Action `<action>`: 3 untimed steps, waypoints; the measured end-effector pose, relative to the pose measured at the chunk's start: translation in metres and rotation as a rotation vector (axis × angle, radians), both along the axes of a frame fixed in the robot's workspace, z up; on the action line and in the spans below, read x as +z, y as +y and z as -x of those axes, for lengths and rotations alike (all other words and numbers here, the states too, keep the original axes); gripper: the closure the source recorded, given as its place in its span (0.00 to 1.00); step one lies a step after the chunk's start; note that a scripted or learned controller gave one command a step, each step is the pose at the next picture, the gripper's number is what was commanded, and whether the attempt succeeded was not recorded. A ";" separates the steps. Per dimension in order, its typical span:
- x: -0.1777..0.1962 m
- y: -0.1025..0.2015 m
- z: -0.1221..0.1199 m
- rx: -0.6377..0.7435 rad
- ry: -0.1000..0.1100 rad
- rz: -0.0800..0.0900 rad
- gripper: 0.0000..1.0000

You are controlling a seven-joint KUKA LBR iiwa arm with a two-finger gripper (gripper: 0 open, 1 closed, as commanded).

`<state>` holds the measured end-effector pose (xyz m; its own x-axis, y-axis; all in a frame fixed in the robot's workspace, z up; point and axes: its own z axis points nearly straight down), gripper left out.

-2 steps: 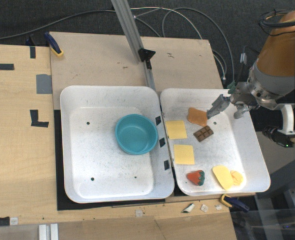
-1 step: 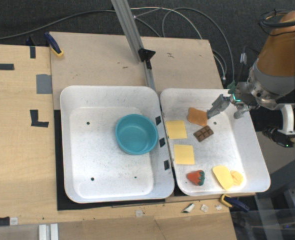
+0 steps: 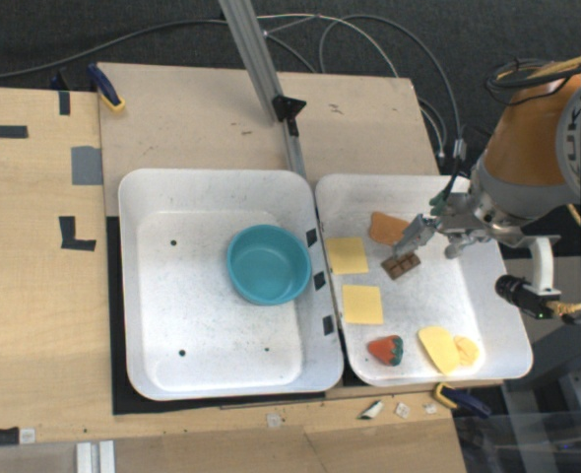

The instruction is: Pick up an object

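You are working over the right bin (image 3: 487, 358), with the gripper (image 3: 412, 247) reaching in from the right and sitting low in the bin's far half. Its tip is pointing at the brown block (image 3: 401, 265), which is lying just left of and nearer than it, between the orange piece (image 3: 387, 227) on the far side and the yellow squares (image 3: 348, 255) to the left. From this slant the tip and the block are overlapping, so they may be touching, but I cannot tell whether the gripper is released or clenched, and nothing is showing that the block is grasped.

Judging from this, you are lining up on the block, and it is looking like the fair target. It is small and lying askew, so you are needing to centre the tool over its middle and turn the wrist to meet its short sides squarely. An off-centre close is likely to flick it toward the squares or pinch the orange piece along with it. Be coming straight down, closing only when low enough, then lifting slowly and watching whether the block is rising with you.

The strawberry (image 3: 386, 350) and the yellow lump (image 3: 448, 349) are resting at the near edge, well apart from the tool, and the blue bowl (image 3: 268, 264) is sitting in the left bin (image 3: 162, 205). None of these is crowding your approach.
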<state>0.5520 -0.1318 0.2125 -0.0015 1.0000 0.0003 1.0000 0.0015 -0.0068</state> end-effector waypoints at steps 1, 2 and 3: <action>-0.044 0.001 -0.001 0.000 0.000 0.000 0.00; -0.088 0.000 -0.001 0.000 0.000 0.000 0.00; -0.076 0.000 -0.002 0.001 -0.003 -0.001 1.00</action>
